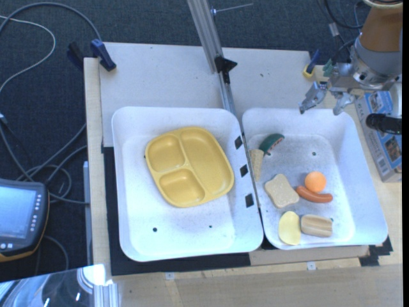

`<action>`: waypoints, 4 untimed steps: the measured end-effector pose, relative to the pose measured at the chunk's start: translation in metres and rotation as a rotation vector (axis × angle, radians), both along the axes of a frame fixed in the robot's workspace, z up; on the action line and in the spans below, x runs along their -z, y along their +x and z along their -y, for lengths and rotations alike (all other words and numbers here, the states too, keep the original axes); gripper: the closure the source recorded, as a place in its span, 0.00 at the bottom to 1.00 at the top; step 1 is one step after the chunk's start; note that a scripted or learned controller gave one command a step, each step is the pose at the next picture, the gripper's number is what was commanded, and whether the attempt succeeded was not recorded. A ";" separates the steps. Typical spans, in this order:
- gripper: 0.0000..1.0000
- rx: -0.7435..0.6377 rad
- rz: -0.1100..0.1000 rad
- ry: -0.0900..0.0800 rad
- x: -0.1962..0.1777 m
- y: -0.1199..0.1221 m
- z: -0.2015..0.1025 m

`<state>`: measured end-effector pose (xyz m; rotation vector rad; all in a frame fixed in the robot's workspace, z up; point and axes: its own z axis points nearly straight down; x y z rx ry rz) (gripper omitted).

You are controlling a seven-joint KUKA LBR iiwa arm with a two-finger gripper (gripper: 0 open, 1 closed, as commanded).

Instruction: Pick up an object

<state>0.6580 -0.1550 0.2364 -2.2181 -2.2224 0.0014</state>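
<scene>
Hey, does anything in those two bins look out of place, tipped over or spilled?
Nothing is spilled or broken. The yellow divided plate lies flat but askew in the left bin. In the right bin, the brush leans against the wall by the divider, and the toy foods lie loose. The gripper hovers above the rim.

Arm enters from upper right, orange band above grey wrist, claw (325,105) pointing down, its two fingers (311,100) spread apart with nothing between them.

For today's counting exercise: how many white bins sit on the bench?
2. The left bin holds a yellow divided tray. The right bin holds the toy food pieces, such as the orange ball. They sit side by side.
</scene>
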 end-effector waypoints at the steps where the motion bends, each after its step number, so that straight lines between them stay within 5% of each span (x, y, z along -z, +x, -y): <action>1: 0.00 0.000 0.000 0.000 0.000 0.000 0.000; 3: 0.00 0.001 -0.005 0.001 0.086 0.001 -0.009; 4: 0.00 0.001 0.011 0.001 0.132 0.005 -0.010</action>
